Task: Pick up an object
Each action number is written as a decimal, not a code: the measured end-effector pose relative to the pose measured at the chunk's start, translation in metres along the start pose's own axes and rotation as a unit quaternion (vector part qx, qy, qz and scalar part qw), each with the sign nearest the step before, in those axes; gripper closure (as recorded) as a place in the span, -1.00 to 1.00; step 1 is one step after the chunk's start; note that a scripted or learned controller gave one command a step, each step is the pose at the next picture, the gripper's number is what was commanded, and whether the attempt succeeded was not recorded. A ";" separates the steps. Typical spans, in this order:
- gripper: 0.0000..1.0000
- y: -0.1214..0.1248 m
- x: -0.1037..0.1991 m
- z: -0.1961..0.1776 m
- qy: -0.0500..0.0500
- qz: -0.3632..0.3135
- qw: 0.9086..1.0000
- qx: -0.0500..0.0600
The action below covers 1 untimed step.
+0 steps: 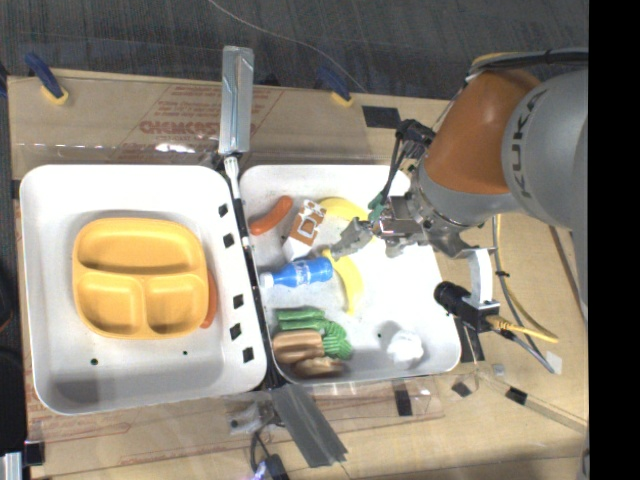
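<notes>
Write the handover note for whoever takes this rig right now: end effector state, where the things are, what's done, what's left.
End effector: low over the right bin, near the yellow banana and the small box. Nothing visibly between its fingers.

Right bin holds: orange sausage, blue bottle, green item, brown bun-like item, white crumpled item, plus the banana and box.

Left bin: yellow divided tray.

Done: arm is positioned in the right bin.

Left: nothing lifted yet; a grasp and lift are still needed.
</notes>
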<state>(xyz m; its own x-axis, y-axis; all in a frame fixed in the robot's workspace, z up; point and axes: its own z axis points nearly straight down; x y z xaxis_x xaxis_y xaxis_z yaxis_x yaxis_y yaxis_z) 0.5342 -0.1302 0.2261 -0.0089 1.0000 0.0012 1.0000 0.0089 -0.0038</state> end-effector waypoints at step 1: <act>-1.00 -0.035 -0.028 0.128 0.001 -0.058 0.998 0.003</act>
<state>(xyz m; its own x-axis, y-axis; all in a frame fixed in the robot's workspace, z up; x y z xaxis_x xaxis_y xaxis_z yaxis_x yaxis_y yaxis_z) 0.4991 -0.1589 0.0981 -0.1238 0.9923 0.0038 0.9923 0.1238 -0.0094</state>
